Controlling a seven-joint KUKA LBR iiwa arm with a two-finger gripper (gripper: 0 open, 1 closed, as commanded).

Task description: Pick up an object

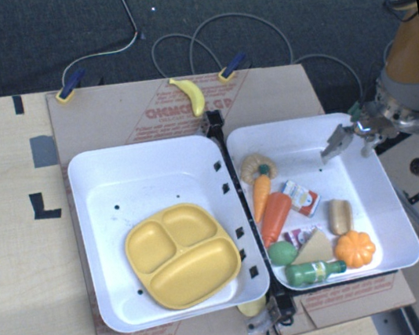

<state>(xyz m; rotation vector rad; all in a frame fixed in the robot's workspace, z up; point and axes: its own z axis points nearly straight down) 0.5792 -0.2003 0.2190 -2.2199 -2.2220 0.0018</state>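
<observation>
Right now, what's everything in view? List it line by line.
bins: 2, white, side by side on bench
tray: 1, yellow, left bin
carrots: 2, orange, right bin, left side
bottle: 1, green, right bin, front
pumpkin: 1, orange, right bin, front right
carton: 1, red-white, right bin, middle
banana: 1, yellow, behind bins
clamps: 2, blue-yellow, cardboard's back edge
gripper: 1, grey, over right bin's back right

A yellow banana point(189, 95) lies on the cardboard point(276, 92) behind the bins.

Tray point(183, 256) in L bin point(95, 221) — food in R bin point(374, 199).
</observation>
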